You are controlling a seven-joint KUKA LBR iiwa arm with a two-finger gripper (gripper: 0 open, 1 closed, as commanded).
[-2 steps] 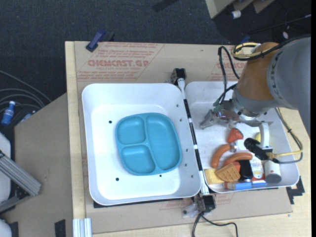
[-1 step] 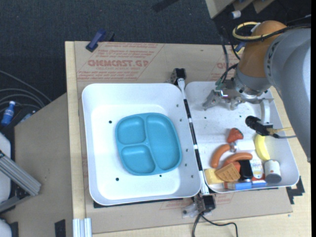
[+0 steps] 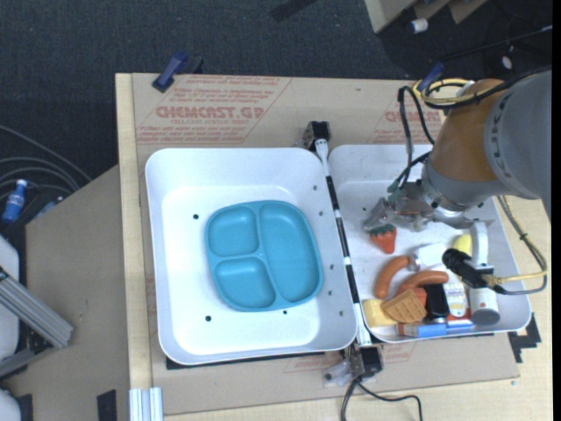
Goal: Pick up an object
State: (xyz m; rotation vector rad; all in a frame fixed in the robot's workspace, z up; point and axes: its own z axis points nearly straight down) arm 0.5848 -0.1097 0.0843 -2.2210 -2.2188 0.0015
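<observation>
Left bin (image 3: 166, 235): holds a divided plate (image 3: 261, 254) near its middle.
Right bin (image 3: 368, 169): sits just beside the left bin, the two rims touching along the centre.
Arm (image 3: 491, 139): reaches over the right bin from the right.
Gripper (image 3: 392, 210): low over the right bin's middle, directly above a toy carrot (image 3: 383, 237).
Sausages (image 3: 410, 276): nearer the camera than the carrot.
Toy clutter (image 3: 438, 310): packed along the right bin's near edge and right side.

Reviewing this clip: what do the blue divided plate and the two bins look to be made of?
Blue divided plate: probably moulded plastic, one even matte colour, with soft rounded compartment ridges. Left bin and right bin: likely thin white plastic, smooth with a slight sheen, with rounded corners and rolled rims. Neither can be confirmed by look alone.
</observation>
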